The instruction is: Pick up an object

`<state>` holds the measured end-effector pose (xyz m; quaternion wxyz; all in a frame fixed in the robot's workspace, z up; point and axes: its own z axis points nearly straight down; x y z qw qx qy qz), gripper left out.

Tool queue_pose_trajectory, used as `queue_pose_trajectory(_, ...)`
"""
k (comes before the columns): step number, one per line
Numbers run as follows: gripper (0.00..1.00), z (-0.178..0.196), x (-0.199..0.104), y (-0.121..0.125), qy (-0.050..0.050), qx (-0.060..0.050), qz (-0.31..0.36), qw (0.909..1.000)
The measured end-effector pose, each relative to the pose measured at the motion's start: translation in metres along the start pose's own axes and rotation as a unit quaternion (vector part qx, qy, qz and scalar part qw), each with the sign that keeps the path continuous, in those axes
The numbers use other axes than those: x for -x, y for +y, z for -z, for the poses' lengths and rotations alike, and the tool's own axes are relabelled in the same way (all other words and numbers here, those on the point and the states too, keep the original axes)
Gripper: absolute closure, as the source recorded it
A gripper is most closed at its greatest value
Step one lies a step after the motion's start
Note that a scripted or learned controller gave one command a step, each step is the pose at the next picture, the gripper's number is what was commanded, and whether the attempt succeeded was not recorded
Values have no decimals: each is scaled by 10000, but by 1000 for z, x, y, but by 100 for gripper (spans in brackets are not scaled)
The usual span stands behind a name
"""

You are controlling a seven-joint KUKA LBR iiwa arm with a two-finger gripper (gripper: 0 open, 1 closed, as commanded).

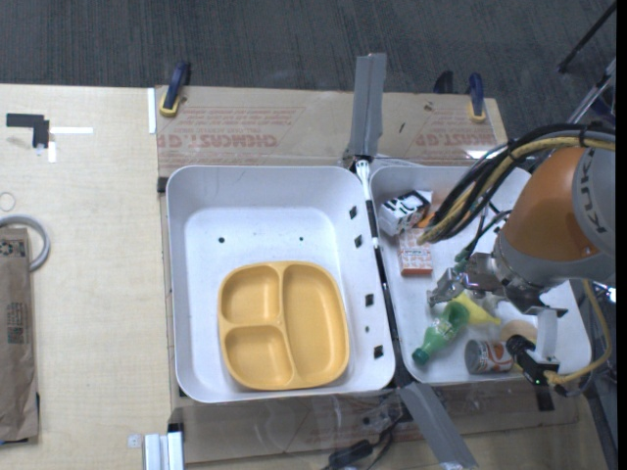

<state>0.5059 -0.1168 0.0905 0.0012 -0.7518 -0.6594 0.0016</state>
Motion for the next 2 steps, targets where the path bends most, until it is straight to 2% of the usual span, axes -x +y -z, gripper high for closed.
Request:
queue_pose_trajectory(1,100,9,1,0,-4,-6,-22,10000)
queue_pose_trajectory(2,100,100,-39,-2,-7,2,-1322,9912)
